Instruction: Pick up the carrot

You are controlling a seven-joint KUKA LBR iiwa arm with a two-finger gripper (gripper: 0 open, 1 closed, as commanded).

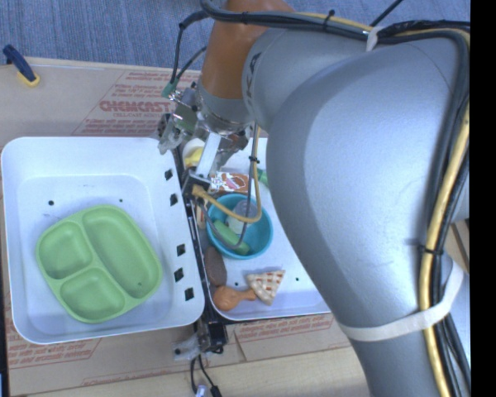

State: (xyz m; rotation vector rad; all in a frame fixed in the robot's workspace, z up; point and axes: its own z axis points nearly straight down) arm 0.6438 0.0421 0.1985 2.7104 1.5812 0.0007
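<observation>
At the right bin's (310, 304) near edge lie a pizza slice (266, 285) and a drumstick (231, 296). Beyond, a blue bowl (260, 234). Farther, the tool (208, 172) hangs low by the divider; I cannot tell how it is set, nor pick out the carrot, perhaps the orange bit (230, 180) beside it. Better to confirm the target before descending.

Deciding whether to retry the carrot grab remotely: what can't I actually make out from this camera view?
- Carrot: I cannot pick it out; the grey arm covers most of the right bin.
- Claw: its fingertips blur into clutter by the bin divider, so its state is unclear.
- Blue bowl: its contents are too small to identify.
- Items behind the claw: a yellow piece and a red-white piece are partly hidden.
</observation>
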